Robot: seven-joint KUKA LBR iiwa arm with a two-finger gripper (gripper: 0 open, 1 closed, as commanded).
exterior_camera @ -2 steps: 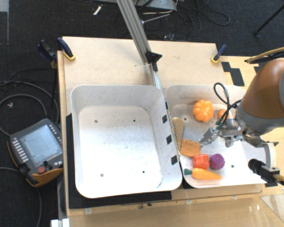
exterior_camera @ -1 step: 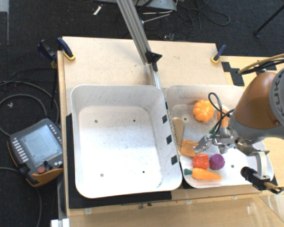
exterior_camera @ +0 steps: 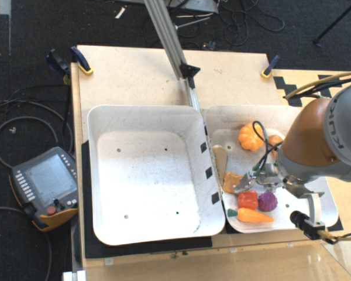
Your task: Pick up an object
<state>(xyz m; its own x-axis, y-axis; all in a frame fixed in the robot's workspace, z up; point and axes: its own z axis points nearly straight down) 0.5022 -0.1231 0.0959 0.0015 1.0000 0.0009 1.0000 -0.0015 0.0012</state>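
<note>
The right bin holds several toy foods. An orange pumpkin lies near its back, with a tan wooden piece at the left. A red block, a purple ball and an orange carrot cluster at the front. My gripper hangs low over the bin, just above the red block and beside the tan piece. Nothing visible sits between its fingers.
The left bin lies beside the right one, sharing a raised divider. A metal pole slants up from the bench's back. Clamps sit at the bench corners. A teach pendant lies on the floor at left.
</note>
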